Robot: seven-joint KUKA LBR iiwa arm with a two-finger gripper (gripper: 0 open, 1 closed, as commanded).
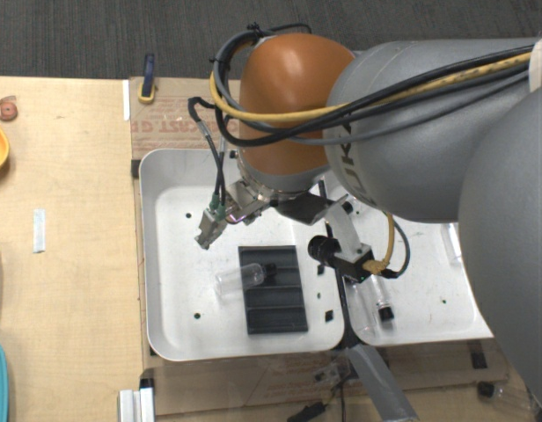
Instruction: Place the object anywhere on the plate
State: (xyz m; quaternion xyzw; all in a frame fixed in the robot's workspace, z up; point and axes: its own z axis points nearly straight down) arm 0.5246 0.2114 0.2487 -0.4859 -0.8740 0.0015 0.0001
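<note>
**Desk:** Where's the gripper?

**Me:** On my screen the gripper (207, 234) is over the left bin (165, 262), in its far half and left of centre. It is tipped down and to the left. Nothing shows at its tip. From this angle I cannot tell whether it is spread or closed.

**Desk:** And the object?

**Me:** A clear plastic tube (236, 281) lies on its side on the bin floor, nearer than the gripper and apart from it. Its right end meets the far left corner of the plate (275, 310). I cannot tell if that end rests on the plate or only touches it. Most of the tube is on white bin floor.

**Desk:** The plate?

**Me:** It is black, oblong and ridged, and it sits flat in the near right part of the left bin.

**Desk:** Anything else?

**Me:** The arm (412, 121) fills the right and far side, and its orange band (289, 86) is looped with black and yellow cables (253, 117). There is a small dark-tipped item (383, 310) in the right bin (429, 323). The wooden bench (69, 192) is on the left.
</note>
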